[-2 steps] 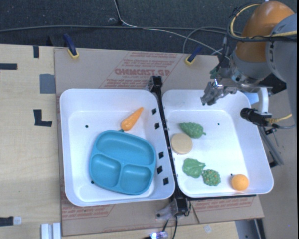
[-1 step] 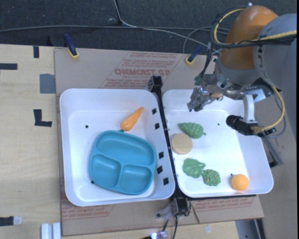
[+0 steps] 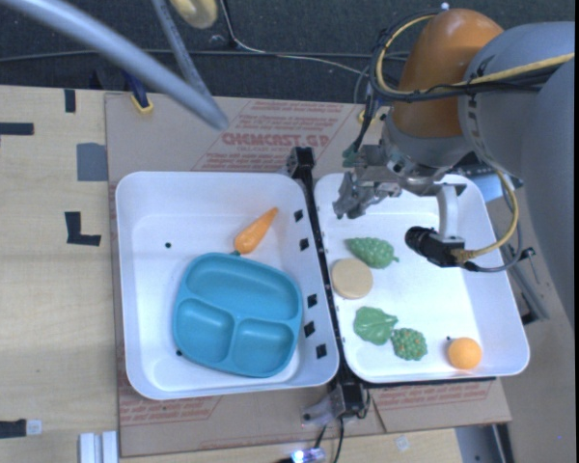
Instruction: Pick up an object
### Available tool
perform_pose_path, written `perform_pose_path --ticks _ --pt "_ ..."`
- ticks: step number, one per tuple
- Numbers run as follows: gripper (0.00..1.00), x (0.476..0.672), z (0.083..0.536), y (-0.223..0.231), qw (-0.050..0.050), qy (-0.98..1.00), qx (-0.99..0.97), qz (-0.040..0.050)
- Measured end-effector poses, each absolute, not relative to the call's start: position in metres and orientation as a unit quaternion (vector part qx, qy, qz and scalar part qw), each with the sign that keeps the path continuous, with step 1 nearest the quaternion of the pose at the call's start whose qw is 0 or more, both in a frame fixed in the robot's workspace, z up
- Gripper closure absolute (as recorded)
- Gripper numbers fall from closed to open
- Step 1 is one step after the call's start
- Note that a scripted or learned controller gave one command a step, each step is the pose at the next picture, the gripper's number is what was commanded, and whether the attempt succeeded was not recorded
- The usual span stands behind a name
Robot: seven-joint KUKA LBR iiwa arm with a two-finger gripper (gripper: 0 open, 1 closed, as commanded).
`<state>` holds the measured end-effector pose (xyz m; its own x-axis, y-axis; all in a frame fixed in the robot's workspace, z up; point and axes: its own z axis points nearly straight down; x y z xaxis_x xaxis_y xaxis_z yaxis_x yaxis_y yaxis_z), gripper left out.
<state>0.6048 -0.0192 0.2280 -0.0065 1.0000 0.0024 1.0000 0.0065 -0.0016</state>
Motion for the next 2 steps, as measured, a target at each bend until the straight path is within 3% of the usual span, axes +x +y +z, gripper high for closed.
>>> perform_pose_path --ticks 2 --pt "1.00 0.565 0.209 0.076 0.002 -0.709 -0.705 0.0011"
